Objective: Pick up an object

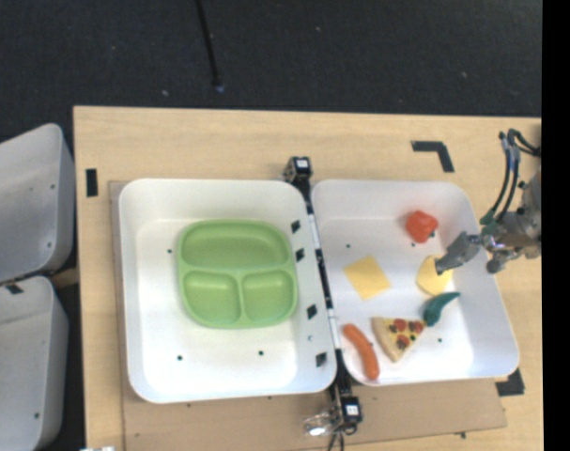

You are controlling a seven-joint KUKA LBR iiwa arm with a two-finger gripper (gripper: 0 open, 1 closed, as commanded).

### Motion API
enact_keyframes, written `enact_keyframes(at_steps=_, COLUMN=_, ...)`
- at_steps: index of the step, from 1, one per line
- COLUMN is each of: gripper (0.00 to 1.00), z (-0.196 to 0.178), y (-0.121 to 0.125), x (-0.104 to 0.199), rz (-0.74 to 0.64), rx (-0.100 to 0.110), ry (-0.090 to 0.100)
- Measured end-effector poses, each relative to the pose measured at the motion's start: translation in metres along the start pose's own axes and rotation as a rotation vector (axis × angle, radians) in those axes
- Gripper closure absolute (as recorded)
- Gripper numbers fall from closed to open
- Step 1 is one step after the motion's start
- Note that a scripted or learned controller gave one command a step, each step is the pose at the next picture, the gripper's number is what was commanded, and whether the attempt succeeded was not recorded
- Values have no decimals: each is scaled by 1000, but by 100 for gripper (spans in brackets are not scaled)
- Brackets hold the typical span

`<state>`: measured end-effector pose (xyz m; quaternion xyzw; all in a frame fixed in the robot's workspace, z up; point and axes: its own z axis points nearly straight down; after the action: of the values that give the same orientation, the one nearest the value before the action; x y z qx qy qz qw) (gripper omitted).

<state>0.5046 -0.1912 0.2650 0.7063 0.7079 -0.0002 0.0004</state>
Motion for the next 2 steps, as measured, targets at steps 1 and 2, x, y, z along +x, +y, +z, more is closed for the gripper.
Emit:
enact_keyframes(at_steps=1, gripper=0, z=63, y=0, x=-1, rz=2, rx=4, ry=0)
enact_keyframes(at_steps=2, gripper=0, z=111, y=-4, x=6, rz=2, rx=4, ry=1)
